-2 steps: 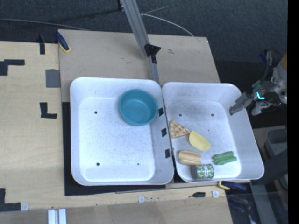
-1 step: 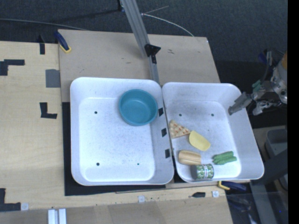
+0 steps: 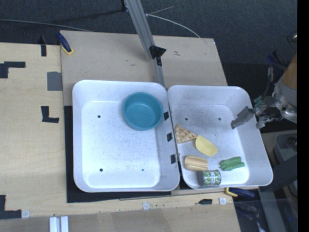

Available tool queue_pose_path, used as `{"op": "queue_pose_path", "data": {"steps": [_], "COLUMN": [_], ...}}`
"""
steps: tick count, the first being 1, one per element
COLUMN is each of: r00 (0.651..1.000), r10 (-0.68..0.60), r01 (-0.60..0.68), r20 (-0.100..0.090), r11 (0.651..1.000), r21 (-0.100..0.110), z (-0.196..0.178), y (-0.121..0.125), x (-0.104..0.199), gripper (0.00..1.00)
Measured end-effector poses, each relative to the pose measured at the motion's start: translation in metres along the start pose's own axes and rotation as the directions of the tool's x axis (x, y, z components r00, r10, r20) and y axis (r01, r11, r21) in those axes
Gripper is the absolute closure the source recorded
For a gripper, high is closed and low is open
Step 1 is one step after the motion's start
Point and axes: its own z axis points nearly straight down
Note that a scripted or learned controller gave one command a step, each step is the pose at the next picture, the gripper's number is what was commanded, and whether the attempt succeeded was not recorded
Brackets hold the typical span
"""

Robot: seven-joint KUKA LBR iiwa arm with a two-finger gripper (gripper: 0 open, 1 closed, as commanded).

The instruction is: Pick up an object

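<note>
**Hand poised at the bin's edge, nothing picked yet**

The approach is the step in hand. The robot's hand (image 3: 246,117) hangs over the right rim of the right white plastic bin (image 3: 212,98), one dark finger reaching inward over the bin floor. Nothing shows between its fingers; how far apart they stand I cannot tell from this angle.

The likely targets lie below and to the left of the hand, clustered in the bin's near half. Closest is a small green pod-shaped toy (image 3: 231,163), short, bumpy and lying flat. Further left sit a smooth yellow lemon-like piece (image 3: 206,146), a tan wedge with a criss-cross top (image 3: 184,134), a tan bread-roll shape (image 3: 195,163) and a small green-labelled can on its side (image 3: 209,178). The roll and can lie just beside each other, so a grasp there risks nudging both.

The next move probably calls for travelling inward, centring over one item, then descending.

A round blue bowl (image 3: 142,110) rests in the left white bin (image 3: 87,129), well away.
</note>
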Motion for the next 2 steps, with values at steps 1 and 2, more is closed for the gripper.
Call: {"op": "queue_pose_path", "data": {"steps": [1,2], "r00": [1.000,1.000], "r10": [-0.001,-0.001], "r01": [0.001,0.001], "r20": [0.000,-0.002], "r11": [1.000,1.000], "r21": [0.000,0.002], "z": [0.044,0.105], "y": [-0.002,-0.010], "x": [0.001,0.006], "gripper": [0.00,0.00]}}
